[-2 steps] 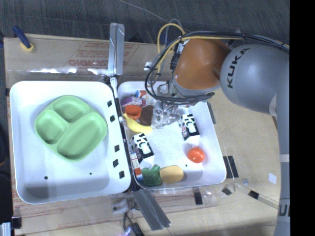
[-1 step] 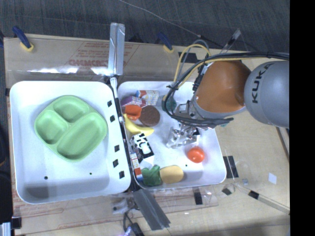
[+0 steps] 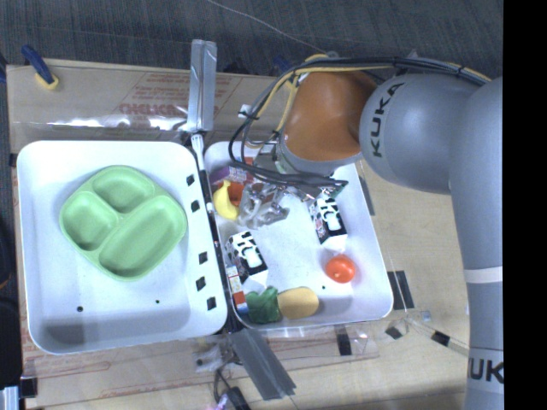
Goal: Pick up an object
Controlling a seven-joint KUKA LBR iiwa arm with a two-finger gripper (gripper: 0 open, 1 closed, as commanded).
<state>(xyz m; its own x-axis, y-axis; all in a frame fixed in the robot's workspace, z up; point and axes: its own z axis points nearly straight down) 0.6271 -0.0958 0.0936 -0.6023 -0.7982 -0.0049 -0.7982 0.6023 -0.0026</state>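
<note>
Now gripper (image 3: 261, 205) low in rt bin (image 3: 376, 263) near banana (image 3: 225, 202); grip state can't tell.

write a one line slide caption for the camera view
KUKA arm lowers its gripper into the right bin among small toy foods; a green divided plate sits in the left bin.

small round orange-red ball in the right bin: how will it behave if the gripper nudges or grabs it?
The small round orange-red ball looks smooth and spherical, so it will probably roll when nudged. It lies on bare floor of the right white bin, free to wander. Its curved, glossy-looking surface may squirt out of a two-finger pinch unless centred.
</note>
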